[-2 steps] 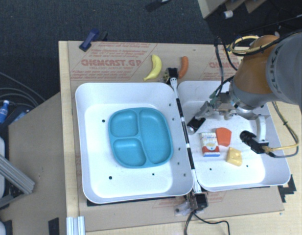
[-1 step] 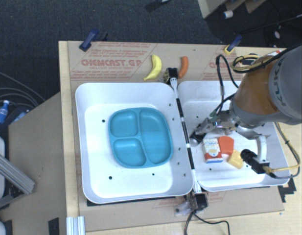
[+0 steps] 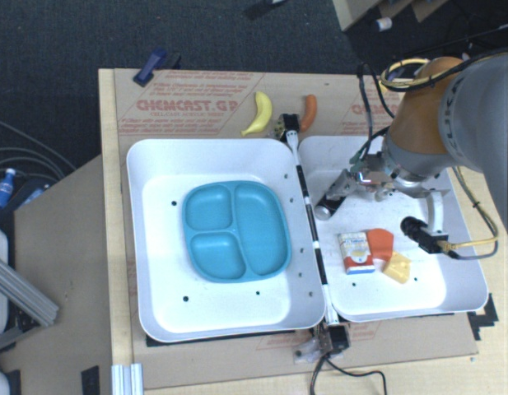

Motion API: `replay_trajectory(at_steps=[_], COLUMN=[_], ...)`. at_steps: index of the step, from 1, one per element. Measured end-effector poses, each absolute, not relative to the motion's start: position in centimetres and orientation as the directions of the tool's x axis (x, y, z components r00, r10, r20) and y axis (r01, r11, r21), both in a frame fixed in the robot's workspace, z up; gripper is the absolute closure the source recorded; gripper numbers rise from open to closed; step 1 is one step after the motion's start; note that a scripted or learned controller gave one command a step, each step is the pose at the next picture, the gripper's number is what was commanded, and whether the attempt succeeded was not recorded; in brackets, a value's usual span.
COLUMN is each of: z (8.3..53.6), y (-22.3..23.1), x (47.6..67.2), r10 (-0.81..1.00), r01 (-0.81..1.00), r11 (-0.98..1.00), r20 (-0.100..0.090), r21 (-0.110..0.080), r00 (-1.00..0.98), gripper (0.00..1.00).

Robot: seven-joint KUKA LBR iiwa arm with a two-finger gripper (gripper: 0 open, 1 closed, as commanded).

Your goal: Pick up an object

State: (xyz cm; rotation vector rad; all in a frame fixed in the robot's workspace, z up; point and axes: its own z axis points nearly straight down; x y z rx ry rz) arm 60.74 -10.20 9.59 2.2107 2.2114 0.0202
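Two shallow white plastic bins sit side by side on the tan cardboard-covered surface (image 3: 196, 97). In the left bin (image 3: 155, 179) lies a light blue plastic tray with three compartments (image 3: 235, 230), flat and near the middle. The right bin (image 3: 459, 278) holds a small white and orange carton (image 3: 356, 252), an orange block (image 3: 380, 242) touching its right side, and a pale yellow wedge (image 3: 397, 267) just below that block. The grey arm with its orange band (image 3: 418, 122) reaches in from the right over the upper part of the right bin. Its claw (image 3: 329, 202) points down and to the left, its tip close to the divider between the bins and well apart from the three objects; whether it is parted or clenched cannot be told, and nothing can be seen in its grip. Beyond the bins, on the surface, lie a yellow banana (image 3: 258, 113) and an orange carrot-shaped toy (image 3: 308, 110). A blue object (image 3: 150, 67) rests at the far left corner.
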Motion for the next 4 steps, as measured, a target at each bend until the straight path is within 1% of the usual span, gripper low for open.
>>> replay_trajectory(at_steps=[1, 2, 3, 4], z=[9.6, 9.6, 9.5, 9.6], y=[-9.7, -9.8, -9.4, -10.1], x=[55.7, 61.0, 67.2, 61.9], r10=[1.0, 1.0, 1.0, 1.0], r01=[0.999, 1.0, 1.0, 1.0], r11=[-0.002, 0.0, 0.001, -0.001], r20=[-0.005, -0.002, -0.003, -0.002], r21=[0.034, 0.019, 0.018, 0.028], r00=[0.002, 0.0, -0.001, 0.001], gripper=[0.0, 0.0, 0.0, 0.0])
